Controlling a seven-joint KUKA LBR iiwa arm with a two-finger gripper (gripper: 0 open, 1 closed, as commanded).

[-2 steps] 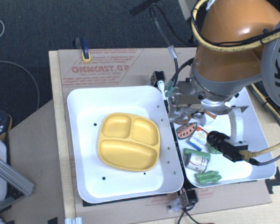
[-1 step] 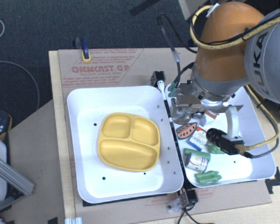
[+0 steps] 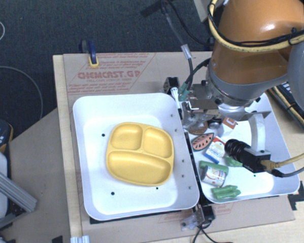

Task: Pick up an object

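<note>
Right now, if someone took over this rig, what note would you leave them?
Pincer: low over the right bin, at its far end beside the wall shared with the left bin. I cannot tell whether it holds anything.
Things: yellow divided plate lies in the left bin. Watermelon slice, blue-and-white carton, can and green pea pod lie in the right bin.
Done: nothing visibly lifted.
Left: grasp one object and lift it.

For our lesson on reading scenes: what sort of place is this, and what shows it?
Probably a robotics lab bench: a grey and orange robot arm over a white bin of small items, beside a second bin holding a yellow divided plate.
</note>
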